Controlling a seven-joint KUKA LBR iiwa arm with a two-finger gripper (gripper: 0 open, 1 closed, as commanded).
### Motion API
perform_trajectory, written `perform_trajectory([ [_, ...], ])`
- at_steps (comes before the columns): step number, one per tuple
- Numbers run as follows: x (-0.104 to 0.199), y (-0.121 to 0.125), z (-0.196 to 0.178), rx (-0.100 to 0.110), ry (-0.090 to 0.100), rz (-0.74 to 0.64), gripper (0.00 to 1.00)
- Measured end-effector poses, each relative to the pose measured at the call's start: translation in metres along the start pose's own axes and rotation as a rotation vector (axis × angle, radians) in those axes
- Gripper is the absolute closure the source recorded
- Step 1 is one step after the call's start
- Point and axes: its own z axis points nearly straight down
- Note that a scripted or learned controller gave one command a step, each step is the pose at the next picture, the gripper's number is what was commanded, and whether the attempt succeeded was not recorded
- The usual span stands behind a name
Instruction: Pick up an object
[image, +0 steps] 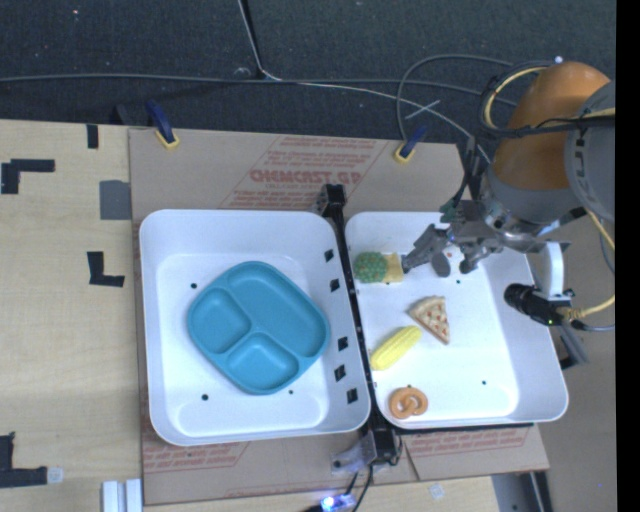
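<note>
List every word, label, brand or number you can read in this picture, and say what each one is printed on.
"CHEMCAST GP": red print on the brown cardboard sheet under the two bins, readable only with some doubt.
A smaller red line below it on the same sheet: too blurred to read.
Faint red print on the cardboard's front edge, below the left bin: too small to read.

The right bin holds broccoli, a pizza slice, corn and a pretzel, all apart.

Red print reading "CHEMCAST GP" on the cardboard sheet under the bins
</note>
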Motion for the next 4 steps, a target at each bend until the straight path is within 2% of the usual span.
perform_trajectory([
  [1,0.0,0.002,-0.008,-0.013,-0.001,-0.003,0.0],
  [3,-0.004,-0.002,0.118,-0.01,-0.001,-0.002,0.0],
  [4,-0.006,0.0,0.137,-0.021,-0.007,-0.002,0.0],
])
